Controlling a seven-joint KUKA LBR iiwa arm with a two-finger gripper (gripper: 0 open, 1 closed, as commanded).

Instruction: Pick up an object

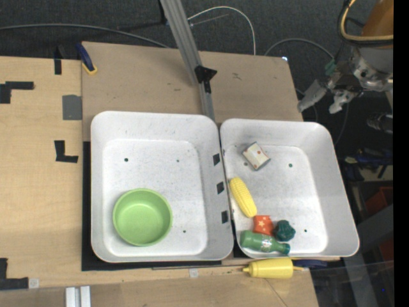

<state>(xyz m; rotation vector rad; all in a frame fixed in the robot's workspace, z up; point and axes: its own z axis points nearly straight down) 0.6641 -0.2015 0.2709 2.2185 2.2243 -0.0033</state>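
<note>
My fingers (324, 94) hang at the upper right, off past the far right corner of the right bin (332, 190) and over the dark floor beside the bench (38, 171); they look spread apart, with nothing between them. In the right bin, a small grey-white block (255, 155) lies near the far left corner, a yellow corn cob (243, 196) lies along the left wall, and at the near edge an orange-red piece (262, 224), a dark green lump (284, 230) and a green bottle (264, 243) on its side sit close together. A yellow bottle (271, 269) lies on the bench just outside that bin's near rim. The left bin (153, 139) holds a green bowl (142, 217), upright, in its near left corner.
</note>
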